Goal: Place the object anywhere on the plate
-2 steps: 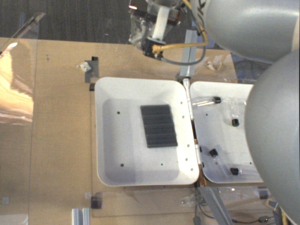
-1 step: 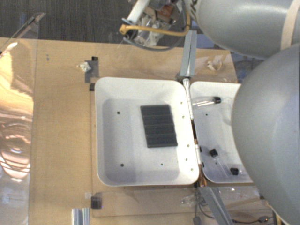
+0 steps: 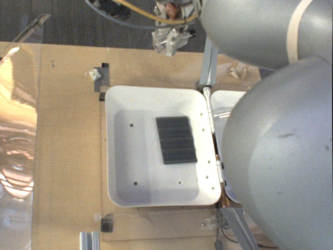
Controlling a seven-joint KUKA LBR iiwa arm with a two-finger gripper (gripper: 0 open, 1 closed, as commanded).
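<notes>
Two shallow white bins side by side on a wooden bench (image 3: 67, 139), seen from above at a slant. Left bin (image 3: 112, 139) in full sight; right bin (image 3: 221, 100) largely hidden beneath the grey arm (image 3: 276, 155), with just a strip of its near-left part visible. Touching or nearly touching along the shared rim, with a grey metal post (image 3: 209, 61) rising at the far end of that seam.

Lying flat on the floor of the left bin, somewhat right of its middle: a dark ribbed slab (image 3: 177, 139), rectangular, long side running front to back, slightly skewed, clear of every wall. A few small dark dots scattered on the bin floor around it.

High at the top of the view, past the bench's far edge and over dark flooring: the gripper (image 3: 167, 41), pointing down, well apart from the slab and outside both bins. Released or clenched, impossible to tell at this size and angle; equally impossible to tell whether anything is grasped. Looping beside it, a yellow cable (image 3: 125, 7).

Near the left bin's far-left corner, a small black block (image 3: 105, 66); another black block (image 3: 106, 224) near its front-left corner. At the bench's left, a clear panel (image 3: 21, 139) full of warm reflections.
</notes>
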